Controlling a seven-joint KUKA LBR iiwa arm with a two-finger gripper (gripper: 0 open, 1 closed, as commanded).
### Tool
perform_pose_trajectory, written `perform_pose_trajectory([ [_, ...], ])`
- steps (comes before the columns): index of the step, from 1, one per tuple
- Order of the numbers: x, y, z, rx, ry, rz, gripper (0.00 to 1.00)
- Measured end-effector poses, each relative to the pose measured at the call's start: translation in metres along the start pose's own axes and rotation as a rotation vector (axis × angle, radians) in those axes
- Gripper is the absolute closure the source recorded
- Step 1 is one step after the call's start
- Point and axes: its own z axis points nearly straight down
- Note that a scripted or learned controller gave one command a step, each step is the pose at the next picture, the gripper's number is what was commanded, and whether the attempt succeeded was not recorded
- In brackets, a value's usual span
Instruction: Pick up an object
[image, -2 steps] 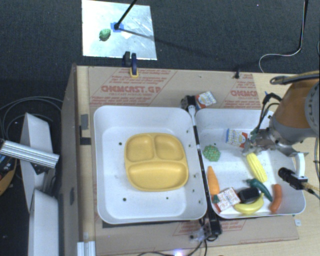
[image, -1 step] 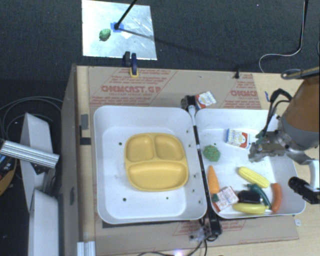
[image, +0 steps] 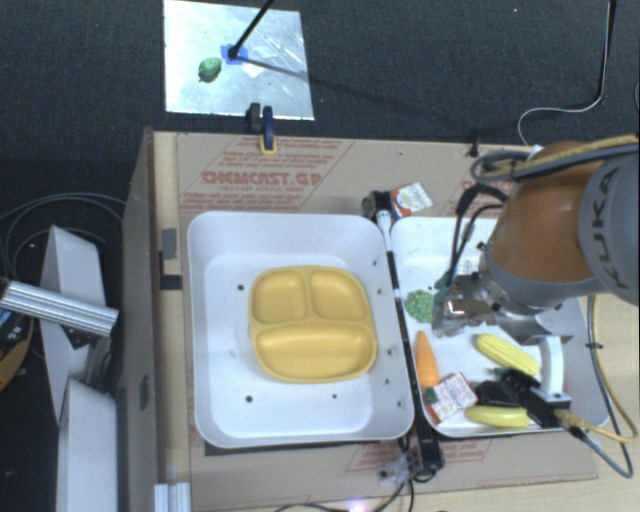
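The right bin (image: 425, 245) holds a green broccoli piece (image: 420, 303), an orange carrot (image: 427, 358), a corn cob (image: 507, 352), a yellow banana (image: 497, 416) and a small printed packet (image: 452, 395). My gripper (image: 455, 308) hangs low over the right bin, just right of the broccoli and above the carrot. The arm's orange band and wrist cover the bin's right half. I see nothing between the fingers.
The left bin (image: 215, 260) holds a yellow divided plate (image: 310, 323). A small carton (image: 409, 200) lies on the cardboard behind the bins. Black cables run along the bin divider and near the banana.
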Motion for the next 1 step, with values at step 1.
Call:
perform_pose_trajectory([
  [1, 0.0583, -0.0004, 0.0336, 0.001, 0.0, 0.0, 1.0],
])
